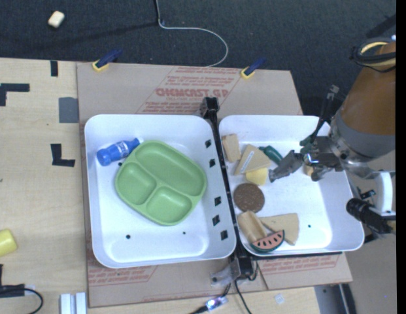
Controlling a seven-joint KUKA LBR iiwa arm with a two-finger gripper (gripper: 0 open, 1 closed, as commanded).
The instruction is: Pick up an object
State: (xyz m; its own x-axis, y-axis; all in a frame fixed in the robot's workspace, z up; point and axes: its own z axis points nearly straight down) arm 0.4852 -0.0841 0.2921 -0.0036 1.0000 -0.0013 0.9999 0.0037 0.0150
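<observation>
Reaching in from the right, my arm (369,110) hangs over the right bin (320,195), with my claw (280,171) low above the toy food crowded against the bin's left wall. Whether the claw is released or clenched I cannot tell. Its tip sits just beside a yellow block (257,176) and a tan wedge (250,157); a brown round cookie (248,197) lies below them, and a watermelon slice (268,241) rests at the bin's near edge. In the left bin (101,175) a green divided plate (161,182) lies beside a blue bottle (116,151).
</observation>
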